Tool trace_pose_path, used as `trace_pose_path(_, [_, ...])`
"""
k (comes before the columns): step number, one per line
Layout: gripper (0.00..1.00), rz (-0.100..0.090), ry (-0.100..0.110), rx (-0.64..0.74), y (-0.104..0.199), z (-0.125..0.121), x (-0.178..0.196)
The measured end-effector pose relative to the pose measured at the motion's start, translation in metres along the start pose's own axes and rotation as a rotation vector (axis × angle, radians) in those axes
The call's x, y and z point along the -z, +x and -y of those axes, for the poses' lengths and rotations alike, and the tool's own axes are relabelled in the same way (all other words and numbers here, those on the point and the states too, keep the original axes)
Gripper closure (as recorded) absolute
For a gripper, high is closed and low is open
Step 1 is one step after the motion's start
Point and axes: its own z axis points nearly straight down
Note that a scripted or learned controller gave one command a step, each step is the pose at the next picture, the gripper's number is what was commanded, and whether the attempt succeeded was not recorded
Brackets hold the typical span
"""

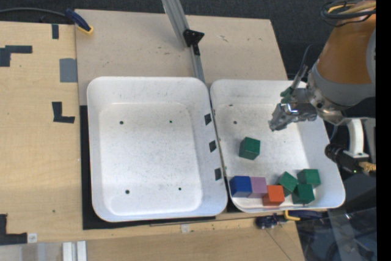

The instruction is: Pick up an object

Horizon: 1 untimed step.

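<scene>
Pincer (280,121) at right-center, grip state unclear, hangs above-right of lone green cube (249,148) in right bin (256,90); cube likely light, rigid, best pinched across 2 flat opposite sides.

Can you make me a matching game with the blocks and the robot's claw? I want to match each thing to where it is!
Things:
1. blue block
2. orange block
3. lone green block
4. gripper

Places:
A. above the right bin's middle, near the far side
B. alone in the middle of the right bin
C. near edge, left end of the row
D. near edge, between the purple block and the green blocks

Pairs: 1-C, 2-D, 3-B, 4-A
</scene>
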Motion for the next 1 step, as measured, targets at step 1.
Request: trace_pose_path(1, [1.0, -0.002, 0.001, 0.005, 0.0513, -0.02, 0.0024])
